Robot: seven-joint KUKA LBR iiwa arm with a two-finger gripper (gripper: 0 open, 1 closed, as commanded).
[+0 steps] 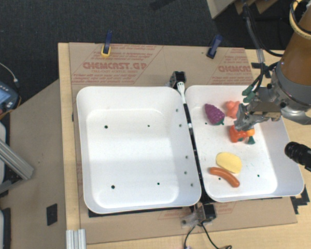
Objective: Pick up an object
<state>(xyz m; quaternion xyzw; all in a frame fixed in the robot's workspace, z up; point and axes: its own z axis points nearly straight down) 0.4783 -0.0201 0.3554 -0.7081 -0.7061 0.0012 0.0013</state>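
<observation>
Camera view: right bin (280, 185) w/ purple grape bunch (214, 113), yellow lemon (229, 162), red sausage (224, 176), orange toy (240, 133), another orange piece (231, 108). Tool (243, 124) right over the orange toy; can't tell its state. Left bin (93, 191) alongside.

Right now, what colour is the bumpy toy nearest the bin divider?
Purple toy, seen in the camera view.
</observation>
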